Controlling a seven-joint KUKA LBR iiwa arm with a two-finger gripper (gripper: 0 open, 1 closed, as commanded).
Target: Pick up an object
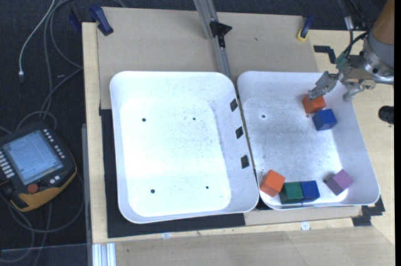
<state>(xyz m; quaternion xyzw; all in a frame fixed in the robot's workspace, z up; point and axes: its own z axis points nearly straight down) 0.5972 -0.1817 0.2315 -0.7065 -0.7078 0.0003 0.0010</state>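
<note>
Red block (312,104) sits in the right bin (276,133), upper right of frame, touching a blue block (324,119); gripper (335,87) hangs open just above it, nothing between its fingers, so grasp and lift remain undone.

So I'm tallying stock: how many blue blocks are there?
2: one blue block in the right bin's upper part beside an orange block, another at its front edge. None seem hidden.

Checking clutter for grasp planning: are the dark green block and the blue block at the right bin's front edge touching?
Touching. The camera view shows the dark green block and blue block side by side with no gap.
</note>
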